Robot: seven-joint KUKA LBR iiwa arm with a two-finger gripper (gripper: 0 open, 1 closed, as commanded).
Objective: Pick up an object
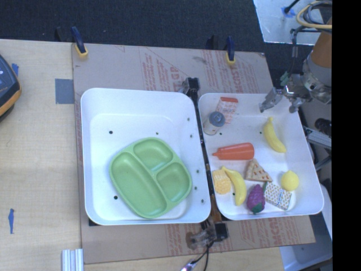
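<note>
One banana (274,135) lies in the right bin (304,151), just below the claw (280,101), its long axis running from upper left to lower right. The claw hangs spread and empty above the bin's far corner.

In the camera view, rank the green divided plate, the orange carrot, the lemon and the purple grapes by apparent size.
1. Green divided plate
2. Orange carrot
3. Lemon and purple grapes: too alike to rank.
</note>
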